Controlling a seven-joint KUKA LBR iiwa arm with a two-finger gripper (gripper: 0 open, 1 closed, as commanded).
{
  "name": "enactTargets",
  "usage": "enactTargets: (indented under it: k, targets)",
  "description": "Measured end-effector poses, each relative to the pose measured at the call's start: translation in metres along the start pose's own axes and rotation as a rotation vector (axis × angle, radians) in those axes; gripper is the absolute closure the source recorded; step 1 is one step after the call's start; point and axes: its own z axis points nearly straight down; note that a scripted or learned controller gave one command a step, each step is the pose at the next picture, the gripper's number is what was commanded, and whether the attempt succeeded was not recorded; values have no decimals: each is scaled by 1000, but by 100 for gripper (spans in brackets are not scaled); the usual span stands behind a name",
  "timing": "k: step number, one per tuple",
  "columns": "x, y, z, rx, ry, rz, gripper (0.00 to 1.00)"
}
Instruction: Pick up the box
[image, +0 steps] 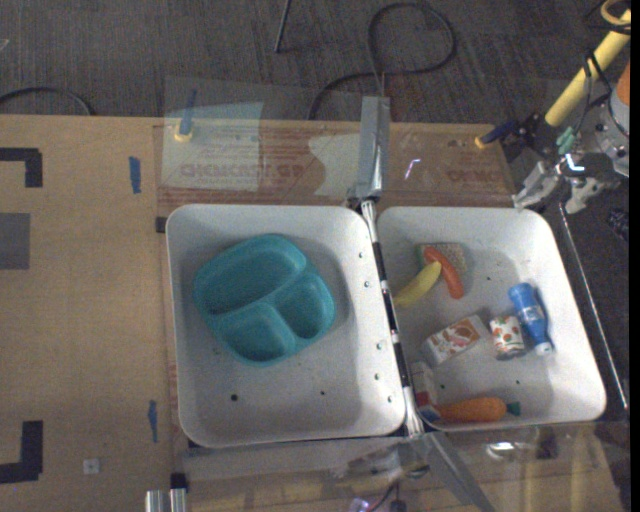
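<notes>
Hanging beyond the far right corner of the right bin (590, 330), the hand (565, 185) is over the worktop's (80, 330) right end and not over the bin floor. Its pale fingers are seen there, but I cannot tell if they are spread or pressed together, and nothing shows between them. It touches none of the objects.

The box (455, 339), a small carton with orange and white print, lies on its side near the middle of the right bin, a little toward the near edge. It is well apart from the hand, toward the near left from it. Just beside the box on its right is a small printed can (507, 336), and next to that a blue bottle (530, 317). A banana (418, 284) and a red-orange piece of toy food (448, 265) lie toward the far left of this bin, and a carrot (472, 408) lies along the near edge.

The left bin (200, 400) holds a teal divided plate (262, 297).
</notes>
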Motion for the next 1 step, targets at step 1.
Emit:
enactTargets:
  k: [1]
  targets:
    - [54, 14, 117, 1, 0, -36, 0]
